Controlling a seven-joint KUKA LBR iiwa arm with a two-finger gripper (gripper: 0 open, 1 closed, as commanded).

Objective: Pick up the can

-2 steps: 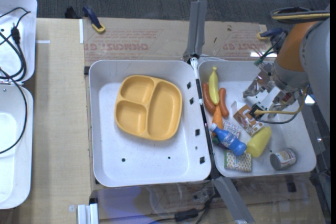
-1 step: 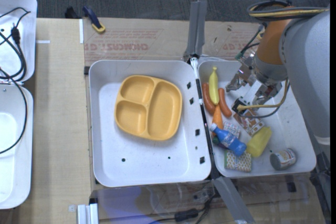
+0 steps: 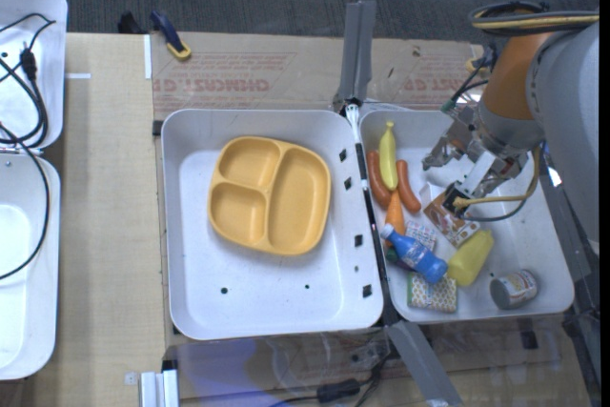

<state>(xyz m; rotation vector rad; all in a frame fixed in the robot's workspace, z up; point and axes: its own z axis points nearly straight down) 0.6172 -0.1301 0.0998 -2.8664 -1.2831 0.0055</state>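
Note:
The can is a small silver-grey tin lying on its side in the near right corner of the right bin. My gripper hangs over the middle of that bin, well behind the can and to its left. The grey wrist with its orange band reaches in from the right. Nothing shows between the gripper and the can, and they are clearly apart.
The right bin also holds a yellow banana, red sausages, a carrot, a blue bottle, a yellow squeeze bottle, a sponge and a snack packet. A yellow divided plate lies in the left bin.

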